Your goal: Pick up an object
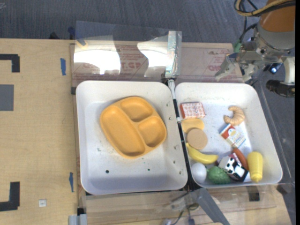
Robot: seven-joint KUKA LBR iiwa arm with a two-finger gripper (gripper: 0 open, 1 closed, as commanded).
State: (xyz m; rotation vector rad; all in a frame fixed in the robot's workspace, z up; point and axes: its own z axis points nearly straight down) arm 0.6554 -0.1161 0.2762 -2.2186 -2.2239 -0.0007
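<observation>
The grey arm's two-finger gripper (pixel 233 64) is hovering beyond the far rim of the right-hand shallow white bin (pixel 268 125), its fingers seemingly spread and holding nothing, while the toy foods, including a tan croissant (pixel 236 115), are lying inside that bin awaiting selection.

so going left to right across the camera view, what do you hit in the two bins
Orange three-compartment plastic plate in the left white bin → red-and-white checked packet → yellow toy banana → tan toy croissant → yellow squeeze bottle, all four in the right white bin.
</observation>
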